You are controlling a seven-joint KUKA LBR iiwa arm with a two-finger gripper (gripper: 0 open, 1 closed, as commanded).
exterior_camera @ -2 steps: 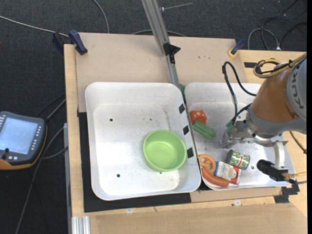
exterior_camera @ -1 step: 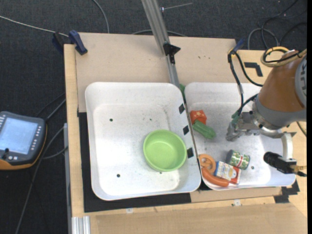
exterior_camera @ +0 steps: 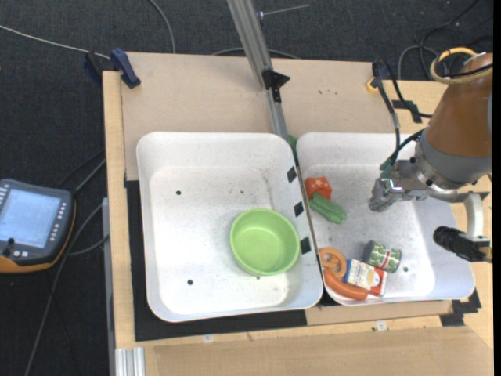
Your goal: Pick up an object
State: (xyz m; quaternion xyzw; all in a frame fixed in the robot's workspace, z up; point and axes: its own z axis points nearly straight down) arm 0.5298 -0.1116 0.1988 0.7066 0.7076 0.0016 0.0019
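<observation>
My gripper (exterior_camera: pixel 381 198) hangs over the middle of the right bin (exterior_camera: pixel 352 151), with nothing visibly between its fingers. Left of it lie a small orange-red object (exterior_camera: pixel 318 187) and a green pickle-shaped toy (exterior_camera: pixel 328 210) near the bin's left wall. Toward the bin's front sit a green can (exterior_camera: pixel 383 255), a white-and-red carton (exterior_camera: pixel 365 276) and an orange curved piece (exterior_camera: pixel 334 266). A lime-green bowl (exterior_camera: pixel 264 241) rests in the left bin (exterior_camera: pixel 188 171), at its right front.
A metal pole (exterior_camera: pixel 254 37) slants down from the top to the divide between the bins. Cables run along the bench's back right. A handheld pendant (exterior_camera: pixel 31 224) lies off the bench at the left.
</observation>
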